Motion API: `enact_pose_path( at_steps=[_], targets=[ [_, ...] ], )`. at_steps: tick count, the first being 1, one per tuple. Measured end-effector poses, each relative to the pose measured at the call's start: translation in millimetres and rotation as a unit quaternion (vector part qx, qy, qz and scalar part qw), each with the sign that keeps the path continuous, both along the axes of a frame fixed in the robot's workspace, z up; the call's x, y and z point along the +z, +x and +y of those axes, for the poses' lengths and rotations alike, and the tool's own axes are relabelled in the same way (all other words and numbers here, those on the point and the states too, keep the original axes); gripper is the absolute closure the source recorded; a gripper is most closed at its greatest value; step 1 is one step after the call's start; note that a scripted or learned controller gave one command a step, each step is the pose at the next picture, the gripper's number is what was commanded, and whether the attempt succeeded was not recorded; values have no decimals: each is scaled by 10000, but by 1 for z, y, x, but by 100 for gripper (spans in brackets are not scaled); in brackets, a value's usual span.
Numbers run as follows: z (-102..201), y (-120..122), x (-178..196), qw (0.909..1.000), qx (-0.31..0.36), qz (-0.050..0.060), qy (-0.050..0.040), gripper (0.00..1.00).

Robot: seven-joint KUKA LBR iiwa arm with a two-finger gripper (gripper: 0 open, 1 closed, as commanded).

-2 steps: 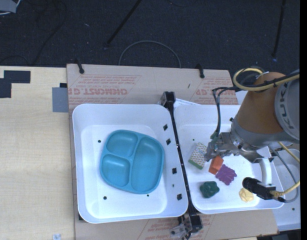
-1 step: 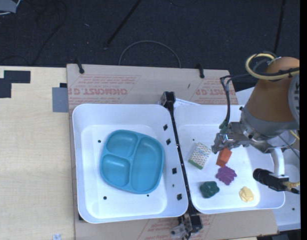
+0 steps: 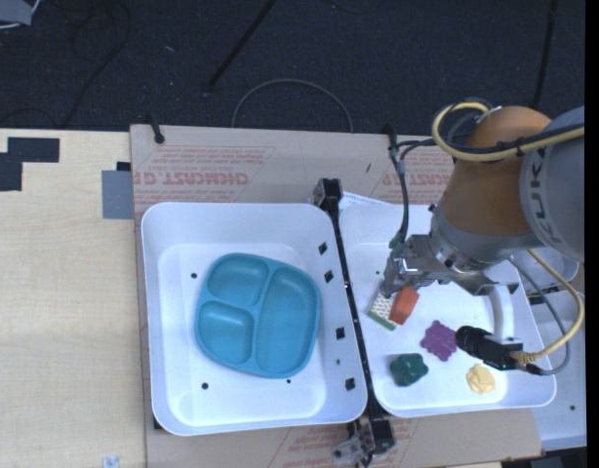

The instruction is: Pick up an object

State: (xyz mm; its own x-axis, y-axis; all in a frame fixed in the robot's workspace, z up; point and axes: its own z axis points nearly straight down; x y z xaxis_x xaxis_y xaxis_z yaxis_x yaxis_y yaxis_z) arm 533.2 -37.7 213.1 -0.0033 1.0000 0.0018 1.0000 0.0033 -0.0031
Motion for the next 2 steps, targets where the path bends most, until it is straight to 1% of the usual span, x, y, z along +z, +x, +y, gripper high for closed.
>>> enact_pose_path(
  at_steps=[1,2],
  targets=[
    [55,1,12,10000,9,-3,3,100],
    [113,4,15,10000,3,2,-5,100]
  ],
)
